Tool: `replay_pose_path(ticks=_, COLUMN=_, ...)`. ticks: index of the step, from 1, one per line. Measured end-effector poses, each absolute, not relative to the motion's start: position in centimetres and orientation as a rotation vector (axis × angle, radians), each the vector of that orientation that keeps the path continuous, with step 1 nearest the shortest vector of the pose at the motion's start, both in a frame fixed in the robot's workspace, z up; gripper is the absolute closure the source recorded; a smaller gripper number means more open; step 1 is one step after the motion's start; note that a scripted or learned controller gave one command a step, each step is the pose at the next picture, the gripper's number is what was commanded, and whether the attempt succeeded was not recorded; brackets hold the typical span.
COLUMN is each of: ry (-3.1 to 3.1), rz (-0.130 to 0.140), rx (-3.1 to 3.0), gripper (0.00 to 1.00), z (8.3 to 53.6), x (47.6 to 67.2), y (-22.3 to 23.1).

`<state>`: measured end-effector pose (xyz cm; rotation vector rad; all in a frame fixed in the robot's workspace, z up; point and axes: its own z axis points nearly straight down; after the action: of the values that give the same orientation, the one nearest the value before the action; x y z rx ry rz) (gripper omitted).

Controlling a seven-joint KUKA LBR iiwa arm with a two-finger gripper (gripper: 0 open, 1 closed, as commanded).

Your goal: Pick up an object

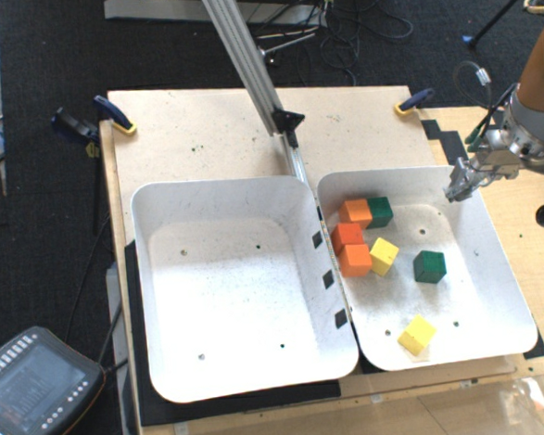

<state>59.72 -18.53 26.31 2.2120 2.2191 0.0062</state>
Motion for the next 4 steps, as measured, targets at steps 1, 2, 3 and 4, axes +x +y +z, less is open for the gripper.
replay_pose_path(ticks=1, ry=2.221, rz=0.004, rx=2.214, gripper=1.0, z=29.6, x=59.8, y=-18.5)
replay_pose_path(ticks=2, ry=2.23, rz=0.0, rx=2.216, gripper=1.0, z=28.2, x=59.0, y=-14.1)
replay_pose_path(ticks=3, ry=2.231, rz=-0.001, rx=2.216, gripper=1.0, z=26.2, x=57.0, y=-9.6)
replay_pose_path(ticks=4, ry=2.231, rz=-0.002, rx=2.216, gripper=1.0, z=24.6, x=55.4, y=-5.0)
